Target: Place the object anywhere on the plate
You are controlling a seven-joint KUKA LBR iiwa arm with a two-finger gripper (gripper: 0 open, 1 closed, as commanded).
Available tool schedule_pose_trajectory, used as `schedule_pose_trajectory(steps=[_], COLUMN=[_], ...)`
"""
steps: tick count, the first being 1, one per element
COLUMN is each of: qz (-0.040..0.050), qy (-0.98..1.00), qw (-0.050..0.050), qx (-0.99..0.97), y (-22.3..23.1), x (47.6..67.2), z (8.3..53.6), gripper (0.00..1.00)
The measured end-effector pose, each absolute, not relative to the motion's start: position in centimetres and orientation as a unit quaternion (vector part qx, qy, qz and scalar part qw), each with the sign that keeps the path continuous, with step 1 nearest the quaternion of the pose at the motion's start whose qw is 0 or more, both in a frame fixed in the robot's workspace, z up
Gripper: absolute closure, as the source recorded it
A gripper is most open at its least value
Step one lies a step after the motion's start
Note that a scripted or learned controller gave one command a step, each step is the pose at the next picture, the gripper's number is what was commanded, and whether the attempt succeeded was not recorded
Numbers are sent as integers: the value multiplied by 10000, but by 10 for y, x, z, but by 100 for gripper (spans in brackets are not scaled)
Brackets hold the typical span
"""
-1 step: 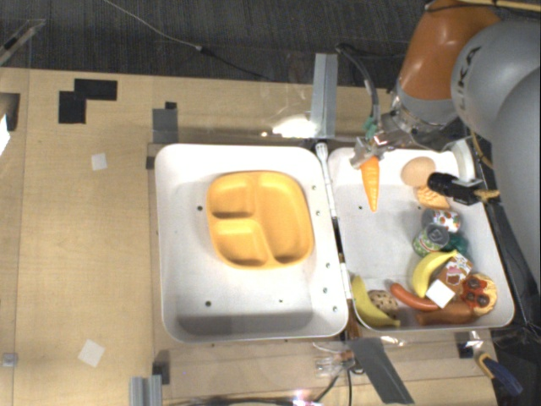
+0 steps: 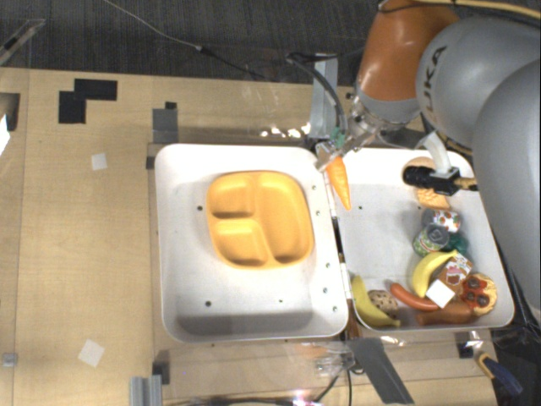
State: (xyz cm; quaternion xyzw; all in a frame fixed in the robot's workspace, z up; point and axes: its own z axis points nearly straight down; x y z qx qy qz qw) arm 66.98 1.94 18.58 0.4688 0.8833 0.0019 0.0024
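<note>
Orange carrot [image 2: 339,181] is hanging point-down from the gripper [image 2: 331,152], upper centre-right of the frame. I'm reading the fingers as closed on its top end: the carrot's stem end is sitting right between them, and the body is dangling free below. So: gripping the carrot, as far as this slanted view lets me judge.

Carrot is sitting over the seam between the two white bins, tip pointing down along the divider. Looks lifted, not resting, but I can't confirm height from here.

Yellow plate [image 2: 256,218] is lying in the left bin [image 2: 182,252], centre of the frame, three compartments, nothing on it. It's to the lower left of the carrot, near but clearly apart.

Right bin [image 2: 372,227] is carrying the leftovers: a banana [image 2: 429,269] and other mixed toy food down the right edge and lower right corner. None of it is touching the carrot.

Step in hand, my call: pick looks done, transport is underway, place not yet done.

Next move needs a shift toward frame left and slightly down until the carrot is hanging over the plate, then lower and release. Any compartment counts, so aim mid-plate for margin. I'm flagging the grip: it's on the very end of a long dangling thing, so swing or slip mid-transfer is plausible.
</note>
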Motion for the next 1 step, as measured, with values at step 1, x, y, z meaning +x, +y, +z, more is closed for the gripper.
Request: schedule_pose_trajectory(steps=[1], qz=[18], qy=[8832], qw=[28], qx=[4689], y=[19], x=[670], z=[186], gripper=[0])
